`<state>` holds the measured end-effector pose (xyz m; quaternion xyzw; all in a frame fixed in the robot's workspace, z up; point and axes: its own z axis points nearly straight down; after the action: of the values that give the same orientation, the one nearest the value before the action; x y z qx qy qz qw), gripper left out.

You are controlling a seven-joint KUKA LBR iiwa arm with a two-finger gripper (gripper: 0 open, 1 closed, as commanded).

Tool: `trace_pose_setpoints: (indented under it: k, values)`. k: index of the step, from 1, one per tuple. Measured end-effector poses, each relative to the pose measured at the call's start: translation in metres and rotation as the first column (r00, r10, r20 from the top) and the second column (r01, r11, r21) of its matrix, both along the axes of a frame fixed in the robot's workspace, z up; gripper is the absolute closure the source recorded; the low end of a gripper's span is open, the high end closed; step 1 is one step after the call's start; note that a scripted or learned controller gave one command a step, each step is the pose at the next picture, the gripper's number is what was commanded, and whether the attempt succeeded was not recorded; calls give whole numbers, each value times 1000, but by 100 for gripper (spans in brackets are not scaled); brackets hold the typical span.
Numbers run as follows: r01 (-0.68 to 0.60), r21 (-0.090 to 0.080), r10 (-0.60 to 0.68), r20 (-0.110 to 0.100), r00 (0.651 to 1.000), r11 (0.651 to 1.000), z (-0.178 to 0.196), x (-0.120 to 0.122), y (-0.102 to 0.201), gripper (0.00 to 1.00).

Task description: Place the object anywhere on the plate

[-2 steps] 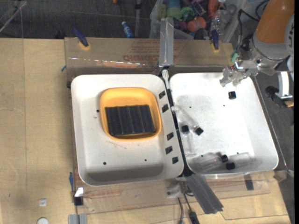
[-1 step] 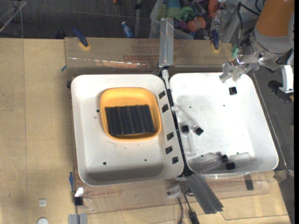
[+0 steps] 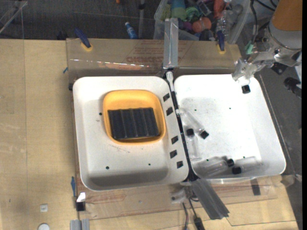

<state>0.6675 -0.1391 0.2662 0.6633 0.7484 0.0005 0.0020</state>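
Block [image 3: 133, 122], dark and ridged, lies flat in the yellow plate [image 3: 132, 97]. It covers most of the plate's floor, with the rim showing all round it. The plate sits in the left bin [image 3: 91, 128], a little toward the far side.

The gripper [image 3: 243, 76] hangs over the far right corner of the right bin [image 3: 249, 133], well apart from the plate and with the wall between the bins in between. Whether it is open or closed I cannot tell; it is pale and blurred against the bin. A small black bit [image 3: 245, 88] shows just below it, and it could be part of the gripper or something carried.

Some clear pieces with black ends lie in the right bin. One group [image 3: 195, 130] is near the wall and another [image 3: 224, 165] lies along the near edge.

As a judgement, if the block is the object, the placing step looks done, since it rests wholly inside the plate and nothing touches it. The next move then only calls for the arm to keep away from the left bin.

If one of the clear pieces is meant, the task is at its start. The arm would have to travel toward the near left of the right bin, come down over a piece, close on it and lift it over the wall. It would then have to set the piece on what little bare plate shows beside the block.
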Motion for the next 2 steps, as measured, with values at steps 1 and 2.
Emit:
trace_pose_setpoints:
  k: [1,2]
  values:
    - [-78,-1,78,0,997,997,23,0,-26,100]
    - [-329,-3,329,2,944,944,71,0,-84,100]
